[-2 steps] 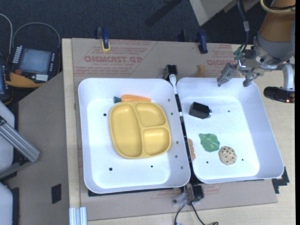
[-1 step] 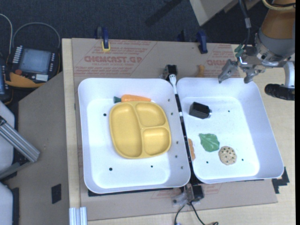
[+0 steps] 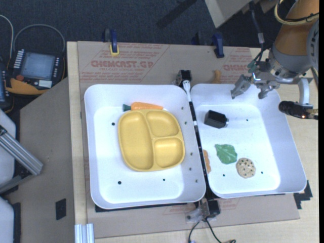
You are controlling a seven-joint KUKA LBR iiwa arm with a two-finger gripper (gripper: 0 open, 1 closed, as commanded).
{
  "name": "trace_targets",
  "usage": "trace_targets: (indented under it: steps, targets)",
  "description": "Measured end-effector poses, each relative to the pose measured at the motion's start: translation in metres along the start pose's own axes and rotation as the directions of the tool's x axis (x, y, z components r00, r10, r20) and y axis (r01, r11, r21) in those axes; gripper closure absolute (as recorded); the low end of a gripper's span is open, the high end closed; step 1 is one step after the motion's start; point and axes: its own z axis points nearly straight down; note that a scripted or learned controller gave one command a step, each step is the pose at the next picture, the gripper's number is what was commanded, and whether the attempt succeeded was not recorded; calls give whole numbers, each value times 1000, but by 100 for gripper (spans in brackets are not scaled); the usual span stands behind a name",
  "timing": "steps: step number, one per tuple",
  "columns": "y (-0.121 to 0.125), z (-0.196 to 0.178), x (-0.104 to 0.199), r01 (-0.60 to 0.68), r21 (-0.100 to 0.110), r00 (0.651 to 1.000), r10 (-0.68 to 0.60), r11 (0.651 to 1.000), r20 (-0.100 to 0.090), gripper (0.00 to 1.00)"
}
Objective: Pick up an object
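the end effector (image 3: 252, 88) hangs spread and carrying nothing over the far rim of the right bin (image 3: 283, 135), fingers apart, one toward the left and one toward the right. so this looks like the approach step, with no target reached yet. nearest below it lies a black block (image 3: 215, 119), then further forward a green leaf (image 3: 226, 153) and a cookie (image 3: 245, 168) just beside it. over in the left bin (image 3: 98, 151) sits a yellow divided plate (image 3: 151, 138) with a carrot (image 3: 146, 106) touching its far edge. next move, by my reading: shift toward the block, drop down, straddle it, then close.
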Motion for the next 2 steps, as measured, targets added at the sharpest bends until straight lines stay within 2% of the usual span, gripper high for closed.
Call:
trace_targets:
  steps: [1, 2]
  targets:
    - [-2, 62, 4, 1, 1, 1000, -1, 1000, -1, 0]
    - [-3, 105, 5, 2, 2, 1000, -2, 1000, -1, 0]
